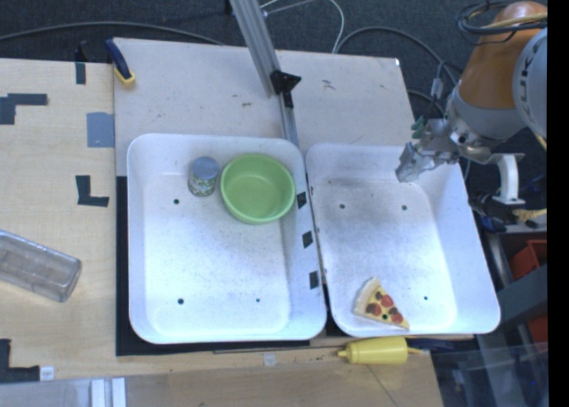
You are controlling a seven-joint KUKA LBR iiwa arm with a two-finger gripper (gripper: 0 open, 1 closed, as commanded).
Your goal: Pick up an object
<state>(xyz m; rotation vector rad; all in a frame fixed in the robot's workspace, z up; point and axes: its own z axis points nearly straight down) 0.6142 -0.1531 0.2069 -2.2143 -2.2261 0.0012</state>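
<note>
We see the gripper (411, 168) over the right bin's (462, 245) top edge. We cannot tell its grip. A pizza slice (380, 304) lies well apart.

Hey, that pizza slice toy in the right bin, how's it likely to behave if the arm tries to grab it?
The pizza slice lies flat on the right bin's floor, so it probably offers little edge to pinch and may slide instead. It looks thin and small, so likely light. Flat and wedge-shaped, it should not roll. The tool is at the bin's far side, apart from it.
</note>
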